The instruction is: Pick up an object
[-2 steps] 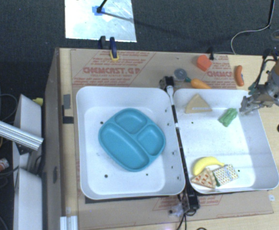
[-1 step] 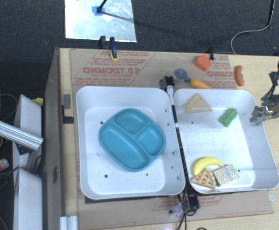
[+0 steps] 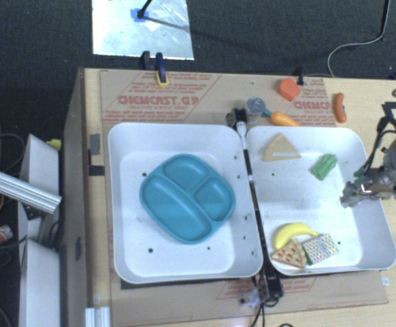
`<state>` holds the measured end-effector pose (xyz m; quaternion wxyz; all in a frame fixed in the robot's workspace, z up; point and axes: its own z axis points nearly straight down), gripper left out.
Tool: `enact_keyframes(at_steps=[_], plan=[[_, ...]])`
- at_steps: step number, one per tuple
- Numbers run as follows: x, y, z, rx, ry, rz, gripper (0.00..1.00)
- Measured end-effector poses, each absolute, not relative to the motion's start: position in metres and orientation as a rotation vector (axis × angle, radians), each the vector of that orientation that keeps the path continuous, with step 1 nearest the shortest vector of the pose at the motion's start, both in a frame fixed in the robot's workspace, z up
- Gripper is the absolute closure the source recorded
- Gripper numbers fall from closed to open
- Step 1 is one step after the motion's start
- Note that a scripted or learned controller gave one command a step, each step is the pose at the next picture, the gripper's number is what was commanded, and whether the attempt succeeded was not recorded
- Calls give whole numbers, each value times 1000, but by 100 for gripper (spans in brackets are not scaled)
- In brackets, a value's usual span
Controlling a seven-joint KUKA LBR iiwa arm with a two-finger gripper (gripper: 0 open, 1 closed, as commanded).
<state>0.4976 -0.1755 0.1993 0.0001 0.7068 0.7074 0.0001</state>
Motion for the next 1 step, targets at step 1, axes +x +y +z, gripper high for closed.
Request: enact_keyframes(at_steps=[1], plan=[[498,-176,200,2220,2222,1,0]])
